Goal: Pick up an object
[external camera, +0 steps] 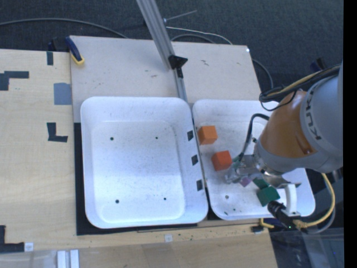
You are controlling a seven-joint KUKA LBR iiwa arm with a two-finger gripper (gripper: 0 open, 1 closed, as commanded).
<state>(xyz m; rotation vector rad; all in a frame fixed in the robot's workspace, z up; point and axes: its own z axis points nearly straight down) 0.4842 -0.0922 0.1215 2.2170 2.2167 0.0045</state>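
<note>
In the right bin (pixel 223 108), the jaws (pixel 239 175) (grip state unreadable) sit low beside a purple piece (pixel 244 181) and could nudge the orange block (pixel 221 160) away instead of gripping

Arm (pixel 301 133) hides right bin's (pixel 223 108) far side; tool (pixel 239 175) fingers unclear.

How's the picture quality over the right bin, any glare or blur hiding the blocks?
Camera view: soft and slightly grainy throughout; even light, mild glare on the right bin; both orange blocks read clearly; the arm covers that bin's right part, and the gripper area is cluttered and blurred.
</note>
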